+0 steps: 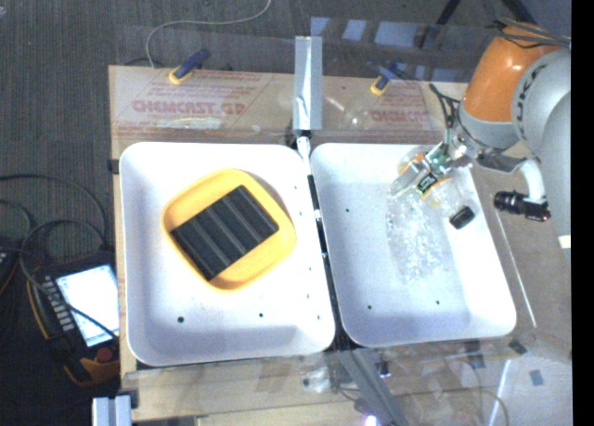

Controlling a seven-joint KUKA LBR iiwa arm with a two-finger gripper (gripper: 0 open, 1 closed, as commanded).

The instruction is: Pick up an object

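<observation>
Lettering (186, 107) "CHEMCAST" on board (246, 127) behind bins (135, 257), arm (506, 90) over clear plastic (418, 234), grip cannot be told

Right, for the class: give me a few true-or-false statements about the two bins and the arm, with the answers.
1. A yellow object with a black ribbed top lies in the bin at the view's left. True.
2. The gripper is over the left bin. False: it is over the far part of the bin at the view's right.
3. A piece of clear crinkled plastic lies in the right bin. True.
4. The yellow object touches the clear plastic. False: they lie apart, each in its own bin.
</observation>
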